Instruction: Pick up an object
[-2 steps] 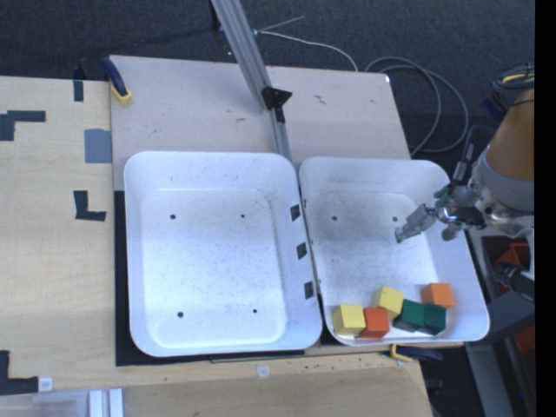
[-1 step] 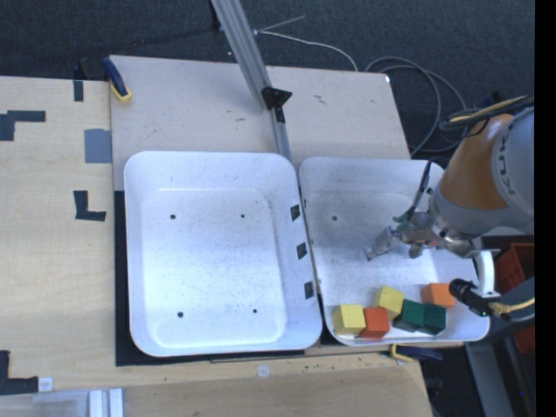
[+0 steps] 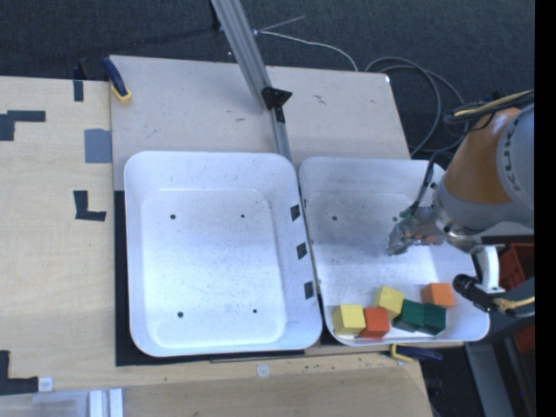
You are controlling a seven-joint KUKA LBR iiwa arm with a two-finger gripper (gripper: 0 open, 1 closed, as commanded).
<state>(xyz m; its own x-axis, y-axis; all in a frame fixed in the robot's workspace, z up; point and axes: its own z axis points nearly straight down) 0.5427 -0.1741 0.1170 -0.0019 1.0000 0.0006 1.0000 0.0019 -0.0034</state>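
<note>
1. Where the arm (image 3: 486,176) reaches in from the right, its gripper (image 3: 401,240) hangs over the mid floor of the right bin (image 3: 347,185); can't tell if fingers are open or shut, too small & blurred, and nothing seen between them.
2. Blocks sit packed along the right bin's near edge, well apart from the gripper: yellow block (image 3: 350,318) touching red block (image 3: 376,321), 2nd yellow block (image 3: 390,300) just behind, green block (image 3: 423,317) beside, orange block (image 3: 440,294) near the right rim.
3. Open room: rest of the right bin's floor is bare; left bin (image 3: 148,189) sits rim to rim w/ it.
4. Materials: bins are shallow white plastic w/ rounded corners, floors scuffed grey; blocks are small matte cubes. Bench (image 3: 52,172) is pale wood w/ dark tape bits.
</note>
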